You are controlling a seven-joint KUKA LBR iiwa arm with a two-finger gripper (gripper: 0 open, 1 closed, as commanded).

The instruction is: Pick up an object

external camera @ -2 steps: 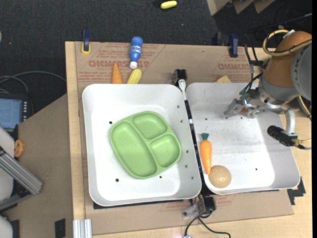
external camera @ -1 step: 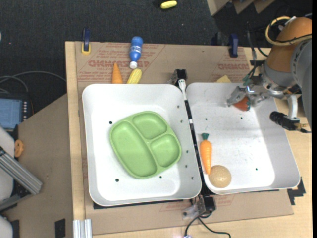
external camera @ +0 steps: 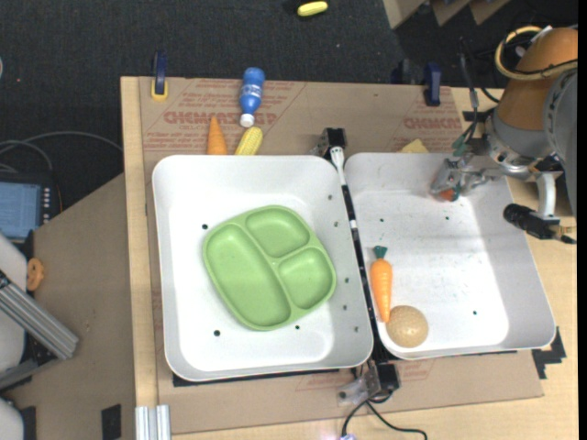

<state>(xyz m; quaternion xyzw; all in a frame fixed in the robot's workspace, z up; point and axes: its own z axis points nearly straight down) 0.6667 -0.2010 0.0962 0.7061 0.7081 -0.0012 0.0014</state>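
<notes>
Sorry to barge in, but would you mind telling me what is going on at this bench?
The arm's gripper sits low over the far end of the right bin, near a small reddish thing. A toy carrot and a tan ball lie at that bin's near left corner, untouched. The left bin holds a green divided plate.

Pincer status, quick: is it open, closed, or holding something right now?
Pincer: over the far corner of the right bin; cannot be told whether it is open or closed. Nothing seen held in it.

Faint red lettering, seemingly "CHEMGLASS", is printed on the cardboard sheet (external camera: 303, 99) under the bins, not reliably legible.
</notes>
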